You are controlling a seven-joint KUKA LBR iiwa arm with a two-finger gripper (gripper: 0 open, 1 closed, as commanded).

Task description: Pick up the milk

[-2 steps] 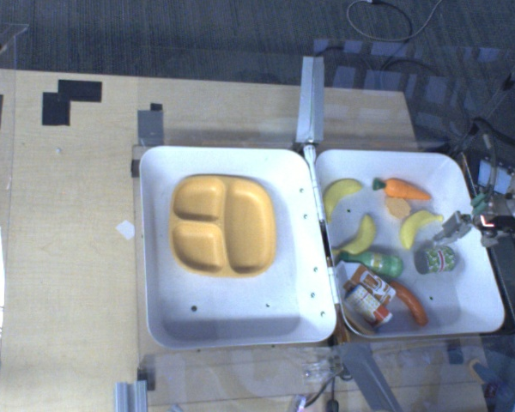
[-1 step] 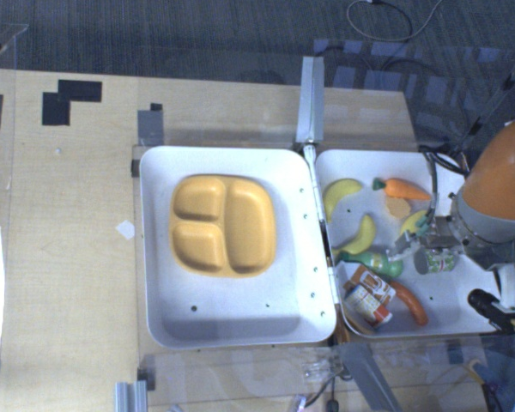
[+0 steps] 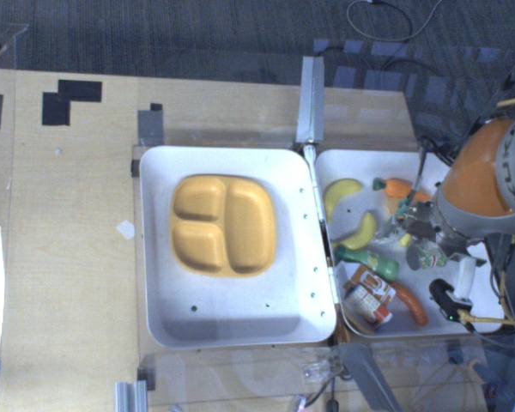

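Note:
The milk (image 3: pixel 371 298) looks like a small carton with brown, red and white print. It lies on its side at the front left of the right bin (image 3: pixel 360 163). My gripper (image 3: pixel 412 227) hangs low over the middle of that bin, behind and to the right of the carton and apart from it. The grey arm with its orange band (image 3: pixel 479 181) comes in from the right and hides the bin's right part.
Around the gripper lie a yellow-green fruit (image 3: pixel 342 194), a banana (image 3: pixel 361 229), a carrot (image 3: pixel 397 187), a green item (image 3: pixel 376 263) and a red sausage-like item (image 3: pixel 413 305). The left bin (image 3: pixel 154 230) holds a yellow divided tray (image 3: pixel 224 224).

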